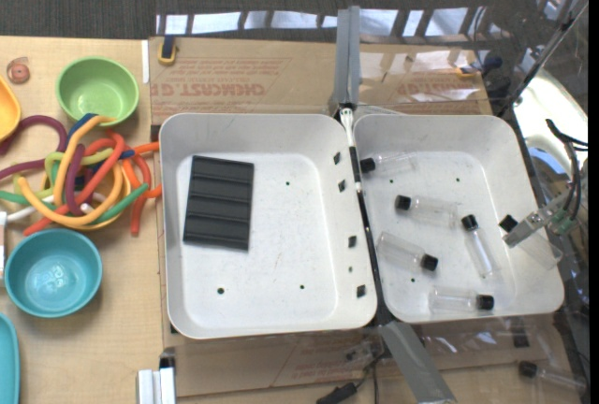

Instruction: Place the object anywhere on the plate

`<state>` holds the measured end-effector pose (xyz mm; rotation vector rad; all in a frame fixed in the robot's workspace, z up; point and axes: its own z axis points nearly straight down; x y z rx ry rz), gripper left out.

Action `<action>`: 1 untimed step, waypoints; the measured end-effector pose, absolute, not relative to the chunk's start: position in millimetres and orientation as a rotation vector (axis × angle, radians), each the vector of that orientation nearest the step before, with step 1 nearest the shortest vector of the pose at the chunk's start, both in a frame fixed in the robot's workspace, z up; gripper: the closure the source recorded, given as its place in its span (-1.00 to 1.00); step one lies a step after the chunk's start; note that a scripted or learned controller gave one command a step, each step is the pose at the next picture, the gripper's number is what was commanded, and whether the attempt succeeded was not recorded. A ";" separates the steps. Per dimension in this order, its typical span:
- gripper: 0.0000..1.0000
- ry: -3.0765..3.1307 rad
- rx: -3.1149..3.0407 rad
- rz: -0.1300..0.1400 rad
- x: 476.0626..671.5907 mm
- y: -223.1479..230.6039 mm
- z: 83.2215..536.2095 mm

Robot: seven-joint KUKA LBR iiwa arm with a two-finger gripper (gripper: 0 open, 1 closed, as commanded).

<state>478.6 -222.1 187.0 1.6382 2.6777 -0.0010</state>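
Observation:
A black ribbed rectangular plate [219, 202] lies flat in the left part of the left white bin [281, 313]. Several clear vials with black caps lie scattered on the floor of the right white bin [449, 126]. One vial [390, 163] is near the back left, another vial [426, 209] is in the middle, and a third vial [478, 248] is to the right. More lie towards the front. A further black-capped piece [520, 228] rests against the right wall.
Left of the bins on the wooden bench stand a green bowl [97, 91] and a teal bowl [52, 271], with a tangle of coloured cords [84, 178] between them. Cardboard [243, 79] lies behind the bins. Cables and metal framing crowd the right side.

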 end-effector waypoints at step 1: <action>1.00 2.800 1.428 0.000 477.9 -221.3 168.6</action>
